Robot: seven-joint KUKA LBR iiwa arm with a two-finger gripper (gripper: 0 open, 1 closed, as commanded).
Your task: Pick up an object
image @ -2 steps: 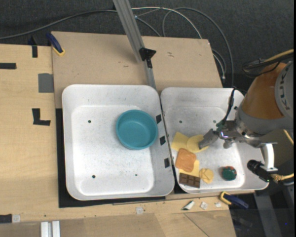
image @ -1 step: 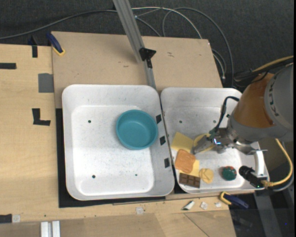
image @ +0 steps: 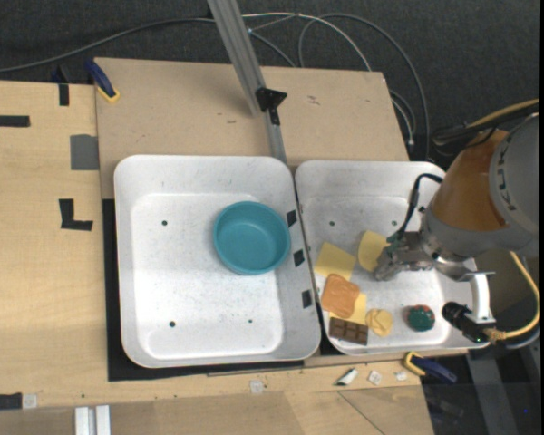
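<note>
Over the right bin [image: 344, 175], my gripper [image: 387, 263] low beside a yellow block [image: 372, 247], whether it touches unclear, a second yellow block [image: 335, 261] nearby, blue bowl [image: 250, 236] in the left bin [image: 145, 243].

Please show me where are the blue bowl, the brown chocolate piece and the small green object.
blue bowl [image: 250, 236]: camera view, its inside floor.
brown chocolate piece [image: 348, 332]: camera view, its top face.
small green object [image: 421, 317]: camera view, its top.

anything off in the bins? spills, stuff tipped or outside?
Nothing spilled or damaged. The blue bowl sits upright in the left bin; the food pieces cluster in the right bin. Only oddity: small white scraps lie on the bench outside the bins' front edge.
</note>
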